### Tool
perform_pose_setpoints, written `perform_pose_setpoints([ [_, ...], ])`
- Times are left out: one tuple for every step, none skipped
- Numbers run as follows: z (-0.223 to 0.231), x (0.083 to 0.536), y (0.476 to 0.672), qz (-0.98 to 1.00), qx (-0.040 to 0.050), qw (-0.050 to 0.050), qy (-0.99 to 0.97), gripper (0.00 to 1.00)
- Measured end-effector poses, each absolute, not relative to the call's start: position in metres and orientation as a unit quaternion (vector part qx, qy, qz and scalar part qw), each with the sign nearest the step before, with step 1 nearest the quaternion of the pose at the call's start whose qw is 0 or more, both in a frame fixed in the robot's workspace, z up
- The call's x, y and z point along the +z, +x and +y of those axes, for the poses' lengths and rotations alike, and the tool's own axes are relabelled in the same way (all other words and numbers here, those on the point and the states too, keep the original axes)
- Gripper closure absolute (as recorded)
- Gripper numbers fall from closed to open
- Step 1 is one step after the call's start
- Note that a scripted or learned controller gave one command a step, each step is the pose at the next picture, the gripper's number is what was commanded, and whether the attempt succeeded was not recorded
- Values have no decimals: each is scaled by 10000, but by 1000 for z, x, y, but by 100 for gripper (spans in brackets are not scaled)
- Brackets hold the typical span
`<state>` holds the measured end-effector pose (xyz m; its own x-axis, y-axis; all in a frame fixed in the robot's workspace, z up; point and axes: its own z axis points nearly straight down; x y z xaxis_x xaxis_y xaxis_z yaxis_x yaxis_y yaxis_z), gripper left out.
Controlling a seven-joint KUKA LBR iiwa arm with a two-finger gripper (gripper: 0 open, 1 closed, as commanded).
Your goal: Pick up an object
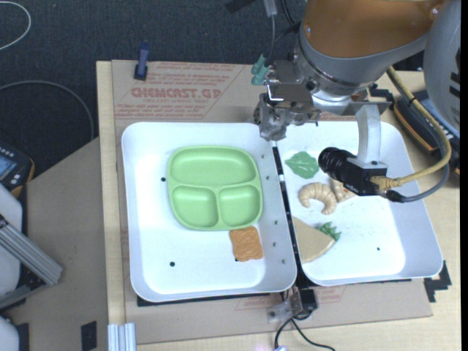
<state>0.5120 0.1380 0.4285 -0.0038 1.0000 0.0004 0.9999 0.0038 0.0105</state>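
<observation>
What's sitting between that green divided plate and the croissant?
In the camera view, the green divided plate lies in the left bin and the croissant in the right bin. Between them run just the two bins' touching rims.

A broad glossy orange band [365, 9] wraps the arm, and below it sits a smooth grey wrist ring [344, 75]. At seven o'clock from that ring is the small grey metal gripper [274, 126]. At four o'clock from the gripper, a black cylindrical unit [347, 168] trails a tan cable [424, 172].
</observation>
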Motion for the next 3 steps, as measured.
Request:
perform_pose_setpoints([
  [154,397,568,7074,11,14,7069,100],
  [192,370,522,7086,-25,-21,7056,100],
  [128,291,496,7047,-58,-29,7095,100],
])
